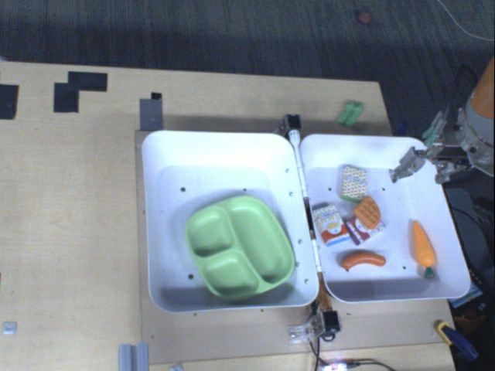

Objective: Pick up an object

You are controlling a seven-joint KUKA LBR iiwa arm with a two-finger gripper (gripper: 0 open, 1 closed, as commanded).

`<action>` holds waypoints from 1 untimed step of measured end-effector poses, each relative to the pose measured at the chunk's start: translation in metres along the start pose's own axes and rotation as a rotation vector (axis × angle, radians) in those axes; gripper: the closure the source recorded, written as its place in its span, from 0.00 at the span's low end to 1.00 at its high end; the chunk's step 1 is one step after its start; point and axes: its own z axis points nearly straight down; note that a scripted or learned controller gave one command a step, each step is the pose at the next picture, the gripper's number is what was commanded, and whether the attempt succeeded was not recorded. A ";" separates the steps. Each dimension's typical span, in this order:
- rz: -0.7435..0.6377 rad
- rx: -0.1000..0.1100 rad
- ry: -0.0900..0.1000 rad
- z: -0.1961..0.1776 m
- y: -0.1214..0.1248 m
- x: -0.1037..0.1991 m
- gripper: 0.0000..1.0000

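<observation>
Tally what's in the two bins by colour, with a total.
Green: 1, divided plate in the left bin
Orange: 3, carrot, sausage, waffle in the right bin
Multicoloured: 2, dotted packet, red-and-white carton
Total: 6

A green divided plate [240, 245] lies in the left bin [166, 207].

Lab: robot bench [69, 207], white bins [232, 147]

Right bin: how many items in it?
5, apart from the gripper above: patterned packet, waffle, carton, sausage, carrot. Some overlap; more may hide.
</observation>
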 end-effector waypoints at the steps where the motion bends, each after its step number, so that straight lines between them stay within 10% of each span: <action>1: 0.003 0.004 0.001 0.114 0.003 0.004 0.00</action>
